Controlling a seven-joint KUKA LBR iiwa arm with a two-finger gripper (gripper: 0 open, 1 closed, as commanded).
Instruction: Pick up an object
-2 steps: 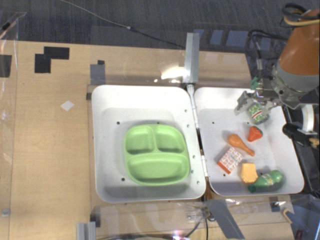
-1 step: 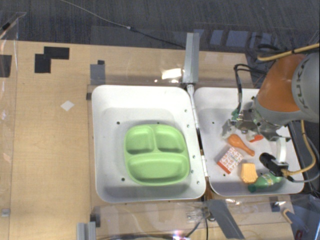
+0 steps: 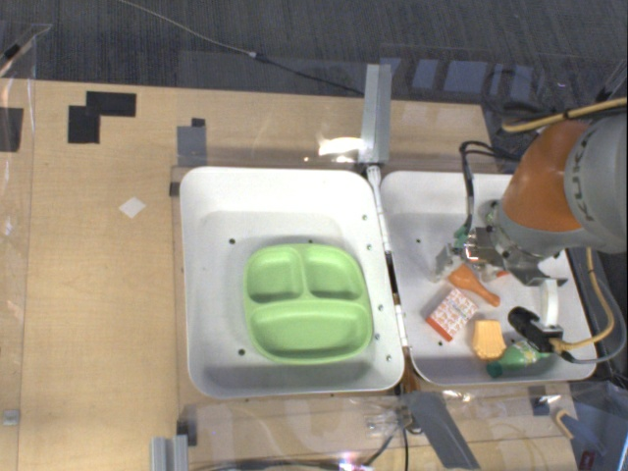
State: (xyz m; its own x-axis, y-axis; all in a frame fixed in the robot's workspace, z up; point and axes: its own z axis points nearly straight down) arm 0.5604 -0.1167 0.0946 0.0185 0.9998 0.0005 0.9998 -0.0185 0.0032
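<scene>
Gripper [image 3: 478,255] sits low in the right bin [image 3: 422,209], its opening impossible to judge from above. An orange wedge [image 3: 474,285] lies just at its 6 o'clock, probably light, stiff plastic, best pinched across its narrow sides. A green tray [image 3: 307,299] fills the left bin [image 3: 221,199].

arm [image 3: 599,180]: grey, rounded casing
band [image 3: 542,189]: orange — above the wrist
cables [image 3: 483,155]: black — looping beside the wrist
</scene>
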